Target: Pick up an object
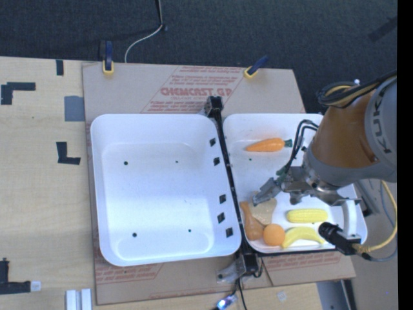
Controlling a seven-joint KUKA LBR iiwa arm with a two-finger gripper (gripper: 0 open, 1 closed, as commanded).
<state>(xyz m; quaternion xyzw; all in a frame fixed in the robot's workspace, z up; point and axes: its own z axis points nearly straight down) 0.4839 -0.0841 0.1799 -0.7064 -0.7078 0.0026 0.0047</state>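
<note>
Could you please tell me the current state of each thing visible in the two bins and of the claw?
Carrot: lying flat near the right bin's far wall, untouched.
Corn cob: lying flat in the right bin.
Banana: lying at the near edge.
Orange: resting beside the banana.
Claw: low in the right bin, over a pale item.
Left bin: upright, level.

Left bin (110, 173) lies open; food crowds the right bin's (258, 124) near corner.

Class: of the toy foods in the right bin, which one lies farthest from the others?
The carrot. It lies alone near the bin's far side, while the corn, banana and orange cluster at the near edge.
</note>
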